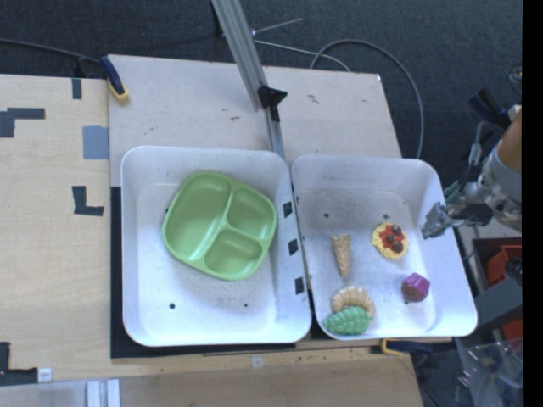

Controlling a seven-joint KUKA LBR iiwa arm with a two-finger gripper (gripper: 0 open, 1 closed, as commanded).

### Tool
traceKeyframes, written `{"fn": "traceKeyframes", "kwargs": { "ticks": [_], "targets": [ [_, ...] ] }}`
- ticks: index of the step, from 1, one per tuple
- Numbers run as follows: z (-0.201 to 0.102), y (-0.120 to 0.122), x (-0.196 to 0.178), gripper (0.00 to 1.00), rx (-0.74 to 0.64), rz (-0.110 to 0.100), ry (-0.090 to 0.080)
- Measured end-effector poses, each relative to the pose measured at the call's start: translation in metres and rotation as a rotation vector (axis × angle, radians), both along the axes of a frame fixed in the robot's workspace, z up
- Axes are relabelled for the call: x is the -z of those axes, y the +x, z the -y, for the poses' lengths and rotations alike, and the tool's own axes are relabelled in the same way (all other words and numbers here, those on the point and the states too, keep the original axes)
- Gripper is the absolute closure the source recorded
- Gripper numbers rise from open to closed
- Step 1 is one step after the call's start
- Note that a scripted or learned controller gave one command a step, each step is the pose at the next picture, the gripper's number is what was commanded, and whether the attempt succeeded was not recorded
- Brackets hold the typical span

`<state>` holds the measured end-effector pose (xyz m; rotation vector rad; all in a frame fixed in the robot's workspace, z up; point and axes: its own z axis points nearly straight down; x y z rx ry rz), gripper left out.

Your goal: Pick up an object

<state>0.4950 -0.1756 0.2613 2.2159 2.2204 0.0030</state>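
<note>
We see two white bins side by side on the bench. The left bin (pixel 136 253) holds a green divided plate (pixel 221 225), three compartments, lying a bit toward the bin's upper middle. The right bin (pixel 322 176) holds the small items, all in its lower half: a tan cone (pixel 341 253) near the centre, a yellow tart with red berries (pixel 390 240) to its right, a purple piece (pixel 415 287) lower right near the wall, a croissant-like pastry (pixel 353 298) low in the middle, and a green bumpy item (pixel 347 320) touching the pastry just below it, by the front wall.

The gripper (pixel 434 225) sits at the right bin's right rim, just right of the tart and apart from it. We see nothing between its fingers. Jaw state: we cannot tell, too small and blurred. The arm's grey wrist (pixel 501 185) comes in from the right edge.

A metal pole (pixel 242 41) slants across the top toward the seam between the bins. A cable (pixel 399 66) loops on the dark floor behind.
</note>
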Motion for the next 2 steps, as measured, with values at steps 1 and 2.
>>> {"fn": "traceKeyframes", "kwargs": {
  "ticks": [1, 2],
  "targets": [
    [-0.059, 0.001, -0.003, 1.0, -0.005, -0.005, 0.004],
    [-0.111, 0.008, 0.013, 1.0, -0.005, -0.008, 0.003]
  ]
}}
